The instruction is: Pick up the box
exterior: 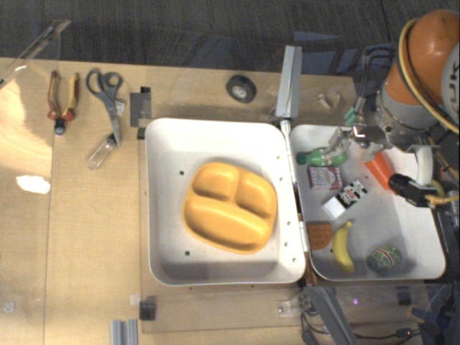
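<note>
Box [324,177] lies flat in the right bin [424,268], ungrasped; we see the end effector [348,136] just above it, grip state we cannot tell. Pickup remains undone.

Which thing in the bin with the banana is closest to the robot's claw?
The green thing at the top left of the right bin. It lies right beside the gripper; the banana and pink packet lie farther down.
</note>
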### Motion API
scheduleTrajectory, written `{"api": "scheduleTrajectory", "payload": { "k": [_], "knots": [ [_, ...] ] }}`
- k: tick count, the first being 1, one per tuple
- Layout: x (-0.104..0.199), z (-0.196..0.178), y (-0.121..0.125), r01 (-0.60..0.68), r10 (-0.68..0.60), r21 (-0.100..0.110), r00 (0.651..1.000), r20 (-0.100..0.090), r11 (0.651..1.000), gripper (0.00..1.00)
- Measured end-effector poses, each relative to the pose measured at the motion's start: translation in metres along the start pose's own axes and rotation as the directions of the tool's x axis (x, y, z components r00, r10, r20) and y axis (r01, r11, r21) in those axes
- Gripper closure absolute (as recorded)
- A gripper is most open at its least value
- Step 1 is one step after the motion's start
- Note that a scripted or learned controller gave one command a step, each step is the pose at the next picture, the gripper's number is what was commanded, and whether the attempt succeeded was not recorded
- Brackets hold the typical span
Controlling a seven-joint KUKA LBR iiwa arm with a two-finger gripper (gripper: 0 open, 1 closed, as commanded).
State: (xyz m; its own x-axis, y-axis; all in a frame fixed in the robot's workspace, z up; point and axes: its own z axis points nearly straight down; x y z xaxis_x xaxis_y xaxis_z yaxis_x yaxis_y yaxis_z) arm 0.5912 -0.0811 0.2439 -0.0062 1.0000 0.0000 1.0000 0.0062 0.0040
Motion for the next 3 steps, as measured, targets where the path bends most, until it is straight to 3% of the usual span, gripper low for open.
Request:
{"api": "scheduleTrajectory", "payload": {
  "k": [1,2,3],
  "knots": [
    [-0.006,0.103,0.003,-0.018,0.018,0.002,1.0,0.0,1.0,0.0],
    [-0.009,0.148,0.026,-0.024,0.024,-0.017,1.0,0.004,1.0,0.0],
    [-0.005,0.133,0.032,-0.02,0.02,-0.033,1.0,0.0,0.999,1.0]
  ]
}}
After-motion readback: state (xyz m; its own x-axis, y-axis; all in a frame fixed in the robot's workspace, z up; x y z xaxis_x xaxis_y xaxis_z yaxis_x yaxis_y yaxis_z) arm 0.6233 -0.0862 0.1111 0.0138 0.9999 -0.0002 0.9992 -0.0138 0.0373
